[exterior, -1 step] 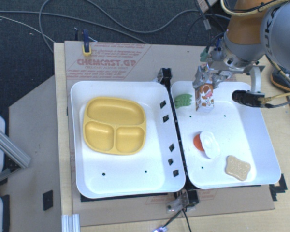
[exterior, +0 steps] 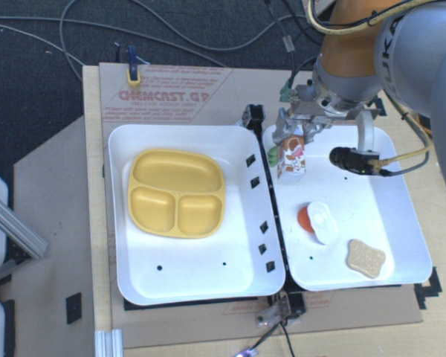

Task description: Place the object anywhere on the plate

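Yellow plate (exterior: 176, 193) lies left; gripper (exterior: 296, 134) grips a carton (exterior: 292, 157).

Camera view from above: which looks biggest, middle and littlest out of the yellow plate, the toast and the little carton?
1. Yellow plate, by far the biggest.
2. Carton under the end effector and toast look about the same size. The carton is partly hidden, so I would not rank those two.
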Action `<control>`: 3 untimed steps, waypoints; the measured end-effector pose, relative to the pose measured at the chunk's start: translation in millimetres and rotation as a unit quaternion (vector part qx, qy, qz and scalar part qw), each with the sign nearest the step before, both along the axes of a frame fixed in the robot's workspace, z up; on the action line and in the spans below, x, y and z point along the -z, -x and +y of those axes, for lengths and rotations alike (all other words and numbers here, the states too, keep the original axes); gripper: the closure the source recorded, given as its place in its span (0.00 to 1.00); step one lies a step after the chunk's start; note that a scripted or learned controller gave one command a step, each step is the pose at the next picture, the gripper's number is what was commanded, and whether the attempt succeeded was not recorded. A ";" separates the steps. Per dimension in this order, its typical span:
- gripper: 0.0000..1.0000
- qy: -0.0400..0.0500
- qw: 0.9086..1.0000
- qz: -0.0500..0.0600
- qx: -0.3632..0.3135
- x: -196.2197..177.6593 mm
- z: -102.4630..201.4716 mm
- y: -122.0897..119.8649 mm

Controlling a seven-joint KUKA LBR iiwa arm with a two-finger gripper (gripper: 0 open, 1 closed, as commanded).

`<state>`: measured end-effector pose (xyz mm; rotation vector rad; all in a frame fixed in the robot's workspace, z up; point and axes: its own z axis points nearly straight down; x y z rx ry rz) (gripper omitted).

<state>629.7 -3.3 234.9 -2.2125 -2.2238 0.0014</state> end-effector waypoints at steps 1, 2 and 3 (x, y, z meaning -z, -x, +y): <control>1.00 0.000 1.000 0.000 0.000 -8.2 47.7 26.8; 1.00 0.000 1.000 0.001 0.000 8.4 90.3 59.3; 1.00 0.000 1.000 0.001 0.000 2.7 129.5 84.6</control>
